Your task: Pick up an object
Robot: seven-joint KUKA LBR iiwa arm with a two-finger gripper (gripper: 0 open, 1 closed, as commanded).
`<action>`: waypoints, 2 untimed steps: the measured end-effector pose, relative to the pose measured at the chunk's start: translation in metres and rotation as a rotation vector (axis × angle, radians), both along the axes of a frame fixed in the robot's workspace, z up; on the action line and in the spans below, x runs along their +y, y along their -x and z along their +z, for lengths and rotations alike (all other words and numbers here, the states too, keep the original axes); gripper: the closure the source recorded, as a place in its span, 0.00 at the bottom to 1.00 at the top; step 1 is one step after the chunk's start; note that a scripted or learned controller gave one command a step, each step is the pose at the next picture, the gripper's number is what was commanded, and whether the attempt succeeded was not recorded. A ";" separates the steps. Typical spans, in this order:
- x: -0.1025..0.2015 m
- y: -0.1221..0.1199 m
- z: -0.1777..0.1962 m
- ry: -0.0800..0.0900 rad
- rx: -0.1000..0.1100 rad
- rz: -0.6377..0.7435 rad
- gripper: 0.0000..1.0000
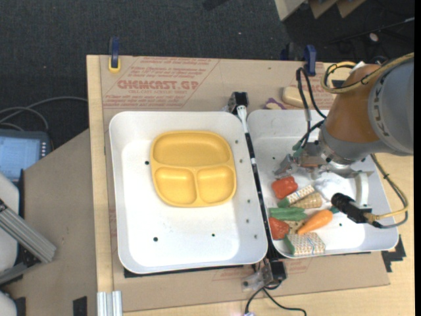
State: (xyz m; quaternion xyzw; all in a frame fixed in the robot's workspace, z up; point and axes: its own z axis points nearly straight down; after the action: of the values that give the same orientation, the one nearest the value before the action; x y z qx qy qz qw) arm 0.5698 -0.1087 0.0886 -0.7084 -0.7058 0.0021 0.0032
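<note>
The grey arm's two-finger gripper hangs low in the right shallow white bin, just above the heap of toy food. Finger state: cannot tell; the wrist hides them, and nothing is visibly held. Nearest target: the red rounded plastic piece, apparently just below the gripper. Beside it lie the orange plastic carrot and the green pod-shaped piece. Centre over a single item and avoid its neighbours. The yellow three-compartment plate sits in the left white bin.
</note>
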 end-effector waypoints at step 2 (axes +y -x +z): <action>0.013 0.052 -0.004 0.002 -0.009 0.003 0.00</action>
State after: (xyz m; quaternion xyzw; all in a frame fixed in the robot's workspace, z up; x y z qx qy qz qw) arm 0.5173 -0.0956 0.0843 -0.7075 -0.7067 -0.0004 -0.0007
